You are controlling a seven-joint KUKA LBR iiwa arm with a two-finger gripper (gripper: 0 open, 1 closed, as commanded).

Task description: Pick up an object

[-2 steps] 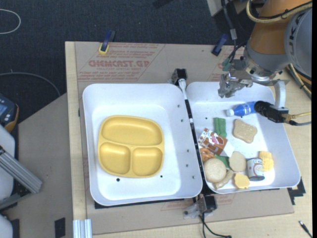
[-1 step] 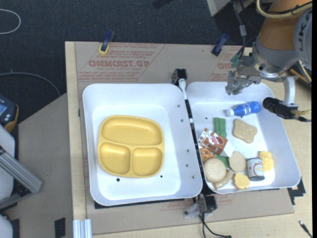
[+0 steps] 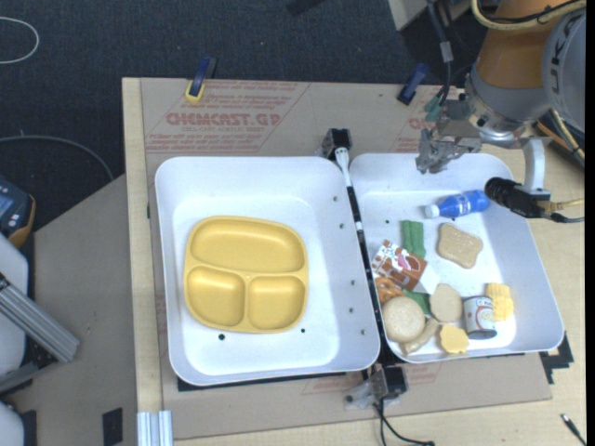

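Nearest cam: right bin (image 3: 544, 291), front edge packed w/ small food items. Rel to that bin, big to small: yellow divided tray (image 3: 246, 272) sits in left bin (image 3: 177, 212), just beside it. Gripper (image 3: 437, 159) hangs over right bin's back-left corner, nothing visibly between fingers; how far open, can't tell. Toast slice (image 3: 459, 245) mid-bin, blue bottle (image 3: 460, 203) just behind it, small can (image 3: 479, 315) near front-right.
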